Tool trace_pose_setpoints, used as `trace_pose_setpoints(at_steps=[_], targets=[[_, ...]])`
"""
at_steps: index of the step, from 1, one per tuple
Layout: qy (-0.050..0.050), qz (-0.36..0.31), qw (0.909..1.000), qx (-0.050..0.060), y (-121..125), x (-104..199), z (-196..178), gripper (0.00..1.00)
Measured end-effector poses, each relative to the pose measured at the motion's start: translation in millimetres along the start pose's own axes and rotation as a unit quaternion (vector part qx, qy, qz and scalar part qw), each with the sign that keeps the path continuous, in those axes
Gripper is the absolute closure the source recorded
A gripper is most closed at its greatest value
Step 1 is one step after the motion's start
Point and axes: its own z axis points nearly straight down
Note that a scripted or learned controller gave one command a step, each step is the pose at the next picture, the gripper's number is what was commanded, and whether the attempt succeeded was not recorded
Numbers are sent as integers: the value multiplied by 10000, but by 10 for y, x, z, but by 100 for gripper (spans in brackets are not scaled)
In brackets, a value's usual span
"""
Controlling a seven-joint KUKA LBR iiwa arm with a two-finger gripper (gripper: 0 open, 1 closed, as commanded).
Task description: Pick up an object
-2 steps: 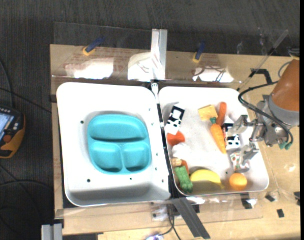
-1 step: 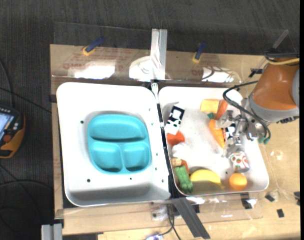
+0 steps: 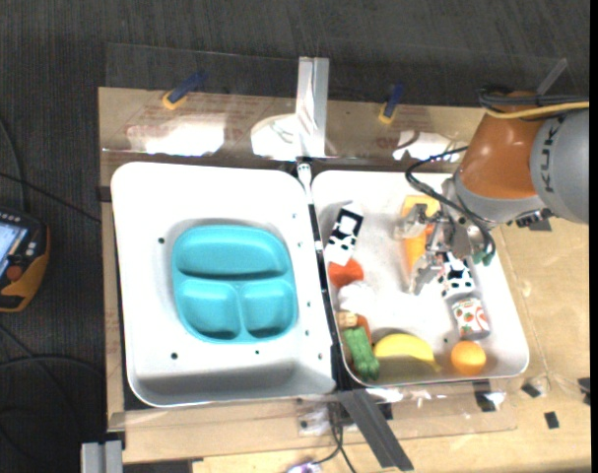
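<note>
My gripper (image 3: 426, 260) hangs low over the upper middle of the right bin (image 3: 510, 363), below the orange band of the arm (image 3: 500, 166). An orange carrot-like piece (image 3: 413, 251) lies right against it on its left, and a yellow piece (image 3: 416, 208) sits just behind. I cannot make out whether anything is gripped. A black-and-white patterned block (image 3: 459, 279) lies just to the gripper's right, with a red-and-white can (image 3: 471, 316) below it.
Along the right bin's front lie a green toy (image 3: 360, 352), a banana (image 3: 405, 348) and an orange (image 3: 467, 357). A cow-patterned toy (image 3: 346, 229) and a red piece (image 3: 343, 270) sit by the divider. The left bin (image 3: 141, 215) holds a teal divided tray (image 3: 234, 282).
</note>
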Motion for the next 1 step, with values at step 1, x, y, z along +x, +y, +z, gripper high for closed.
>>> trace_pose_setpoints(at_steps=[1], targets=[[4,160,9999,10,143,45,-3,0]])
